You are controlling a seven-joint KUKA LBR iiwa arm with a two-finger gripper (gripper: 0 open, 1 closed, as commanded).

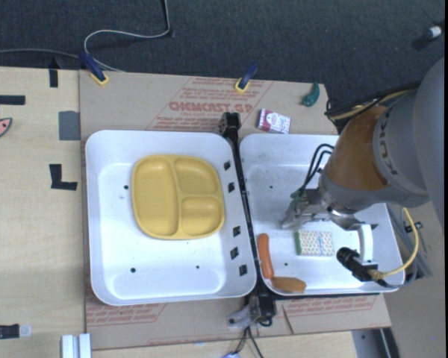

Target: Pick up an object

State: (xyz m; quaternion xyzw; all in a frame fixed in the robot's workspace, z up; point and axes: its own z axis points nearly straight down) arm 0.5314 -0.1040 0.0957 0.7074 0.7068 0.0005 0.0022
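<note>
From above, my fingers [293, 213] hang low inside the right bin [284, 155], and I cannot tell whether they are parted or closed. Just beside them, toward the bin's near wall, lies a small patterned packet [316, 242]. Further that way an orange carrot [265, 255] lies along the divider, with a brown sausage-like piece [289, 283] near its end. Across the divider, the left bin [104, 200] holds a yellow sectioned plate [178, 197]. A small red-and-white box [273, 121] sits on the desk [30, 200] beyond my bin.
</note>
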